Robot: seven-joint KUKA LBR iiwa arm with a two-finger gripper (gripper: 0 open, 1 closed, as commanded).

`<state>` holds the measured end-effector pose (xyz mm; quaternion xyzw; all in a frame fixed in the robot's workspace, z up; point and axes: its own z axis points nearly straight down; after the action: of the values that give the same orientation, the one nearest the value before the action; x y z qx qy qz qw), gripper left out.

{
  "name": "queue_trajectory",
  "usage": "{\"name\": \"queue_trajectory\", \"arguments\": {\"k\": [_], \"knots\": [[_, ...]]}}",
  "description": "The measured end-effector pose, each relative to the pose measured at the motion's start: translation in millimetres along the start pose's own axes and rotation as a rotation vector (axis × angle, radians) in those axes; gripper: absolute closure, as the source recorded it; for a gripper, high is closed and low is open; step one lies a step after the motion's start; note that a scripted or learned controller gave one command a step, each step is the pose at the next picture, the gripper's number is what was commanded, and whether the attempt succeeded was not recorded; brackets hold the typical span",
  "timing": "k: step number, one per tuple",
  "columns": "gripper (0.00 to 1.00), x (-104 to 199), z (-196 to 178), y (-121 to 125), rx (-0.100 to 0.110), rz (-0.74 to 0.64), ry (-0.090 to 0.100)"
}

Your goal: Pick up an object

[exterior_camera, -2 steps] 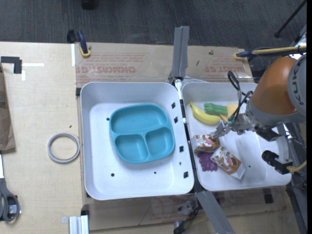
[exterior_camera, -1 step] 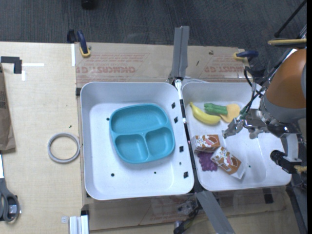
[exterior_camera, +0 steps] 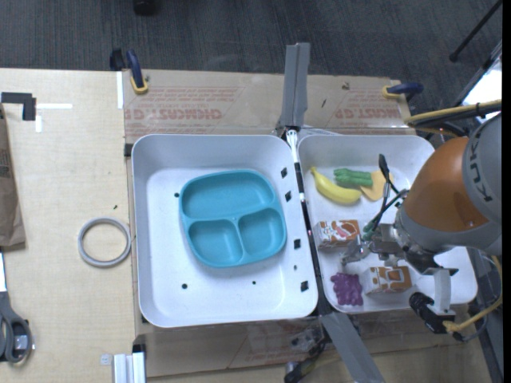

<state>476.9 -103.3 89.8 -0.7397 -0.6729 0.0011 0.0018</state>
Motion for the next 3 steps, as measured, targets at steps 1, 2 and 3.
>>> {"name": "queue_trajectory", "arguments": {"k": [1,2,3], "knots": [[1.0,-1.7,-7.6,0.1,0.002,0.006,0.0],[0.0,-1.8,-7.7,0.1,0.002,0.006,0.0],[0.0,-35.6,-0.7,62.3,-0.001,0.07,-0.002]]}}
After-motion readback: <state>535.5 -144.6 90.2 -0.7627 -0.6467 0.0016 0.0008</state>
